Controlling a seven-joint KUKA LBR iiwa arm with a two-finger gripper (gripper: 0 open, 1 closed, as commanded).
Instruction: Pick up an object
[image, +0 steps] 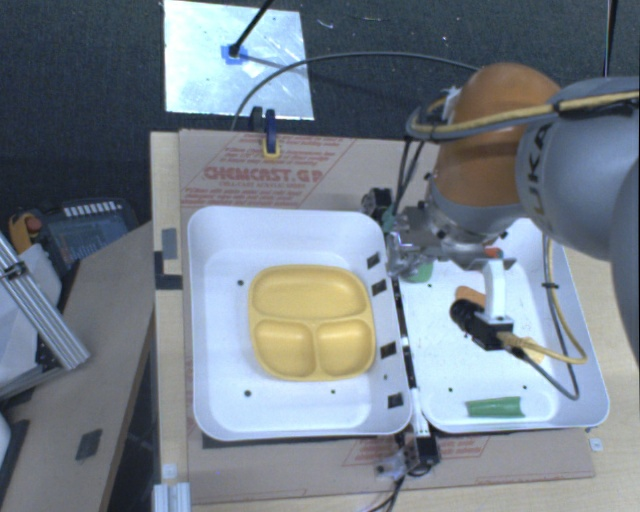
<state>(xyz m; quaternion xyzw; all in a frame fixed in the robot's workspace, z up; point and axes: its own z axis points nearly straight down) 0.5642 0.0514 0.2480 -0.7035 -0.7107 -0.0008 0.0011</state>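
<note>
The grey arm with its orange band (495, 120) reaches in from the right and hangs over the upper left part of the right bin (570, 400). Its gripper (405, 255) is low at that bin's left wall, close to the divider between the bins. A small light green object (419, 270) shows just under and beside the gripper; whether it is touched cannot be made out. A small orange object (467, 294) lies a little right of it. A flat dark green piece (494, 406) lies near the bin's front edge, far from the gripper.
The left bin (215, 300) holds a yellow divided plate (310, 322). A white bracket and a black connector (478, 328) with a yellow cable (545, 352) hang from the arm over the right bin. Cardboard lies under both bins.
</note>
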